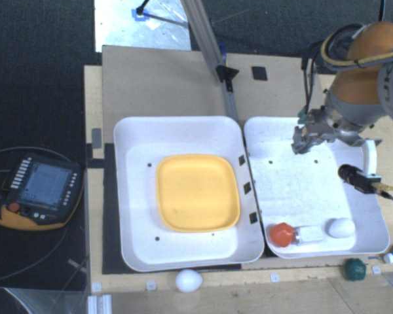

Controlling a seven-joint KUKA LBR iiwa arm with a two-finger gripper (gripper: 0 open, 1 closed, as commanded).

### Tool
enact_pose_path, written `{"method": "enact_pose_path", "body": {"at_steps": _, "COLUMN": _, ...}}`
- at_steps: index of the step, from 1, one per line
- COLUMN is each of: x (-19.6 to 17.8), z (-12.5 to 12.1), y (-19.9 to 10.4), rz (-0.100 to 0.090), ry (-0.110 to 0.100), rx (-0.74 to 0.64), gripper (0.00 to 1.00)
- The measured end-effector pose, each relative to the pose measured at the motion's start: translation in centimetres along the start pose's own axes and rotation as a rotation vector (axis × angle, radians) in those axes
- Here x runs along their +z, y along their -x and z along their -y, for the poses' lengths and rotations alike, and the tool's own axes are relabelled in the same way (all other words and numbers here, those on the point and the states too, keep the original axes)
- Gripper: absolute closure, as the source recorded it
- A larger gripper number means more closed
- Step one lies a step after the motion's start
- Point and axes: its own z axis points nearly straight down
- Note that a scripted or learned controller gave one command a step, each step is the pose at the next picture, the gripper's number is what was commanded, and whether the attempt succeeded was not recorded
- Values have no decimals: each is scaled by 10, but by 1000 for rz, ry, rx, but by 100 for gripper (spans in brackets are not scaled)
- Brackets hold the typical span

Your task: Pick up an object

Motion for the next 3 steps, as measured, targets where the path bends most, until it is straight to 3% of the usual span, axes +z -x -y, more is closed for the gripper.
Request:
{"method": "enact_pose_path", "body": {"at_steps": 1, "x": 6, "z": -3, "y": -52, "rz": 0, "ry": 0, "rx": -1, "gripper": 100}}
{"method": "enact_pose_path", "body": {"at_steps": 3, "x": -22, "z": -7, "y": -152, "rz": -1, "ry": 1, "rx": -1, "gripper": 100}}
